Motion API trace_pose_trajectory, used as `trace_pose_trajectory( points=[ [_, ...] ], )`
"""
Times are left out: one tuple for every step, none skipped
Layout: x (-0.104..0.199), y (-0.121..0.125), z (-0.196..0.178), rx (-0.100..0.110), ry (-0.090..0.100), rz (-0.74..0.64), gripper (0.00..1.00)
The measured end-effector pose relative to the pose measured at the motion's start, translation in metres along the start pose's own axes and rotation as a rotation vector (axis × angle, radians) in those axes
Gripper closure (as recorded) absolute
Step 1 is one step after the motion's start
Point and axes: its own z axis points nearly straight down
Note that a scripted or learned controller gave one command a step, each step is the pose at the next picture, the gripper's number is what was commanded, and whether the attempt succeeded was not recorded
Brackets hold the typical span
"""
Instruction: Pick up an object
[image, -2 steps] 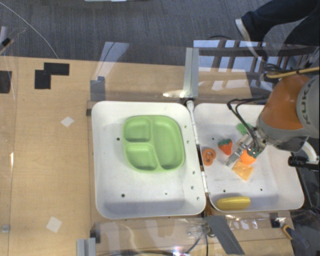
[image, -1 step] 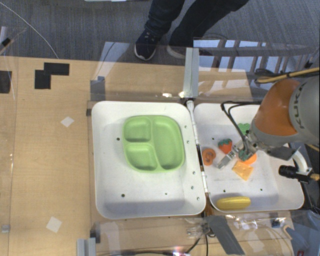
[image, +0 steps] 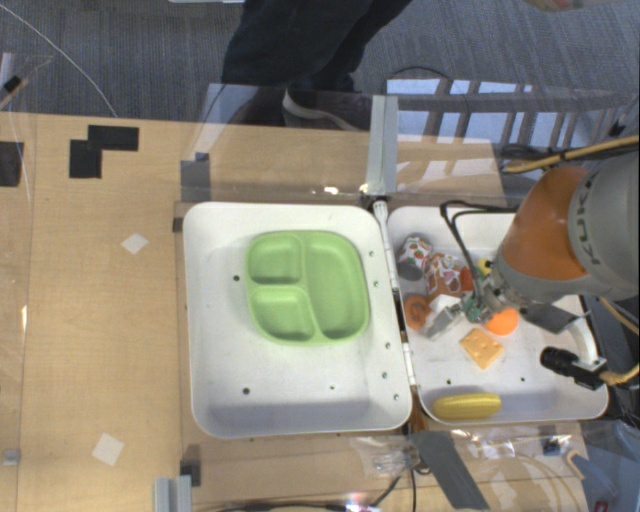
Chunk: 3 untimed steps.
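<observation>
My gripper (image: 470, 303) is low in the right bin (image: 520, 398), in its middle among the objects, under the grey arm with the orange band. An orange ball (image: 505, 321) lies just right of it. A yellow block (image: 482, 348) lies just below it. A red and white patterned thing (image: 443, 270) and a grey rounded thing (image: 412, 254) sit to its upper left. A brown-red thing (image: 416, 311) rests to its left by the bin wall. A yellow banana (image: 467, 405) lies at the front edge. Nothing is visibly held.
The left bin (image: 230, 390) holds a green divided plate (image: 305, 285) in its middle. A metal divider (image: 395, 300) runs between the two bins. The arm covers the right bin's upper right part.
</observation>
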Motion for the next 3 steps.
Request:
trace_pose_trajectory(
  points=[
    [-0.029, 0.076, 0.003, 0.006, 0.003, 0.079, 0.00],
    [-0.030, 0.079, -0.011, -0.002, -0.003, 0.069, 1.00],
    [0.021, 0.152, -0.108, -0.004, 0.004, 0.151, 1.00]
  ],
)
